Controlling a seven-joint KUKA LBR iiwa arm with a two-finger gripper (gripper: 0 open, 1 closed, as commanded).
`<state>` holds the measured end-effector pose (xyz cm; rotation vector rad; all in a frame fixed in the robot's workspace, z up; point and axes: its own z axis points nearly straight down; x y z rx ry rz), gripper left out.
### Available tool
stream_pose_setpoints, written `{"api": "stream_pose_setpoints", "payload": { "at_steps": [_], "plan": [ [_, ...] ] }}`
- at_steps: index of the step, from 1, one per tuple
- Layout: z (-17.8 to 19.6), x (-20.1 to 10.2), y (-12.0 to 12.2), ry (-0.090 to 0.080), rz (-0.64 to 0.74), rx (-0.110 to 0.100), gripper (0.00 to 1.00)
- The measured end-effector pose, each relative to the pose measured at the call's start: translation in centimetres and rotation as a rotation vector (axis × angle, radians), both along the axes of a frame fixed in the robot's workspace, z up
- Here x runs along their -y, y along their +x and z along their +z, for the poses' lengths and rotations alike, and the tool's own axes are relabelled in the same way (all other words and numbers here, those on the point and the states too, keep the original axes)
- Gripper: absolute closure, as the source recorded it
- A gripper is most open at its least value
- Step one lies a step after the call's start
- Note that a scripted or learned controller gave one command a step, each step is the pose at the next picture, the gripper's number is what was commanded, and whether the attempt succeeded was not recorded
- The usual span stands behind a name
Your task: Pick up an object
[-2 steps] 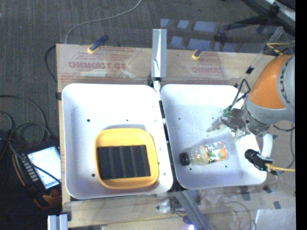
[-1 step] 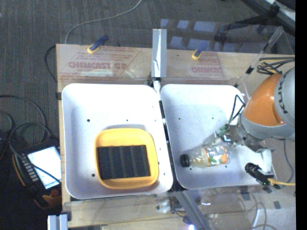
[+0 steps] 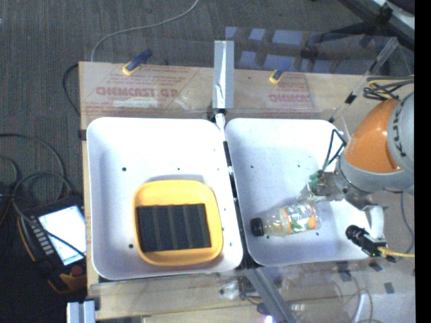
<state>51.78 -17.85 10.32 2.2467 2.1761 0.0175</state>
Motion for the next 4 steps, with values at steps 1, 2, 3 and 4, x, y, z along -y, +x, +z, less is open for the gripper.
{"api": "stream_pose_setpoints", "payload": {
  "at_steps": [1, 2, 3, 4],
  "plan": [
    [2.0, 2.1, 2.2, 0.001, 0.052, -0.019, 1.00],
    [-1.0, 3.2, 6.7, -0.008, 0.182, -0.005, 1.00],
    [-1.1, 3.0, 6.7, -0.006, 0.183, -0.004, 0.00],
    [-1.0, 3.2, -1.0, -0.003, 0.173, -0.001, 0.00]
  ]
}}
